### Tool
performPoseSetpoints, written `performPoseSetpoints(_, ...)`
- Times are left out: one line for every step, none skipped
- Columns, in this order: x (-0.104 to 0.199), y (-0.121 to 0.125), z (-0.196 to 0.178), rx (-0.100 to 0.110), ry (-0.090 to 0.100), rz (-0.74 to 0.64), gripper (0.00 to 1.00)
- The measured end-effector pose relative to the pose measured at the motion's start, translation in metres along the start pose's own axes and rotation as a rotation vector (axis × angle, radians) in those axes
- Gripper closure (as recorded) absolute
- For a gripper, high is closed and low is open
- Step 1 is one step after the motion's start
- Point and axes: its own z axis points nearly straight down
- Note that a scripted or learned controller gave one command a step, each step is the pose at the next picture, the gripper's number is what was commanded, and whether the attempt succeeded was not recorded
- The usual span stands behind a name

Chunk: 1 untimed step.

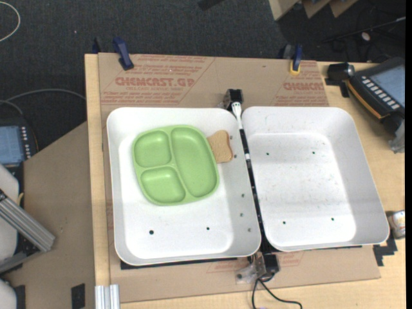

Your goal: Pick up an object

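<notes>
1. The left bin [129, 237] had a green divided plate [175, 165] filling its upper middle.
2. A small tan slab [221, 146] lay touching the plate's right edge, near the wall shared by the bins.
3. The left bin's lower floor lay open.
4. The right bin [360, 172] offered open floor throughout.

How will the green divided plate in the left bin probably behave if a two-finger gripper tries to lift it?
The green divided plate looks like rigid moulded plastic, so it should stay stiff and probably light. It lies flat, so only its thin rim offers a grip, and it may slip. Lifted by one edge, it would likely tilt. The tan piece touching it might shift.
</notes>
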Motion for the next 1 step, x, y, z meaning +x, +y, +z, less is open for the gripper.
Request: performPoseSetpoints(-0.0273, 0.0082, 0.0044, -0.011, -0.007, 0.002, 1.0)
